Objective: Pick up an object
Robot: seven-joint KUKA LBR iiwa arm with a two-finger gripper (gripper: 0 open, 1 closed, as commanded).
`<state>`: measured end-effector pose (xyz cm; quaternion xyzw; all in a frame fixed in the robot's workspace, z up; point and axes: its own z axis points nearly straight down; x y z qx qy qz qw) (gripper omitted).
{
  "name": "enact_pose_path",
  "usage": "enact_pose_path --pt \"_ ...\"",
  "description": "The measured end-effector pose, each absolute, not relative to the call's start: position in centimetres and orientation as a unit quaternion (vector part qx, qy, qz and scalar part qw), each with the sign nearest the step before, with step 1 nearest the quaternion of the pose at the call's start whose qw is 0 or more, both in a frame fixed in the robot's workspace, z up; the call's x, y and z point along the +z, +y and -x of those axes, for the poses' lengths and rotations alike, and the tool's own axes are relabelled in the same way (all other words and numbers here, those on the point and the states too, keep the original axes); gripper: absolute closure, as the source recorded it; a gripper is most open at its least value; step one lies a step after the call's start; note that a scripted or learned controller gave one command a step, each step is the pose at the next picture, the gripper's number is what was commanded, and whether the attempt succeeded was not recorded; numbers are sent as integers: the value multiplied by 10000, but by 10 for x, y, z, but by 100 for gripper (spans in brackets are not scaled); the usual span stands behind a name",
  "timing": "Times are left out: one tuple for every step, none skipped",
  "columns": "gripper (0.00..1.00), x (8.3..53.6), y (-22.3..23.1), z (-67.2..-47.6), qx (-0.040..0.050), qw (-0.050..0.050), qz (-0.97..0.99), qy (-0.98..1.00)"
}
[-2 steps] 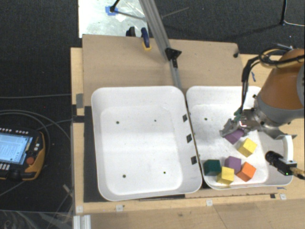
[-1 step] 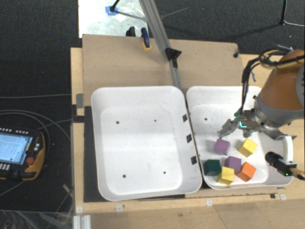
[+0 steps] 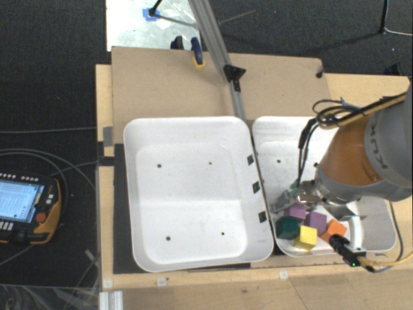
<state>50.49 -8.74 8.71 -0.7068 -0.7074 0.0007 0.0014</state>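
Several small blocks lie bunched at the near end of the right bin: a dark green one, a yellow one, two purple ones and an orange one. My gripper hangs low over this pile, at its far left side, just above the nearer purple block and close to the bin's left wall. The orange-banded wrist hides the bin's right part.
The left bin lies beside the right one, their walls touching at the middle. A slanted metal pole crosses the bench behind the bins. A teach pendant lies on the floor at left.
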Motion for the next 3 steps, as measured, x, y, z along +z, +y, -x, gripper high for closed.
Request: enact_pose_path --pt "100 101 -88 -507 -12 -9 7064 -7078" --pt "100 195 -10 -545 -46 -27 7021 -7121" --pt "100 198 69 -556 -24 8 7024 -7118"
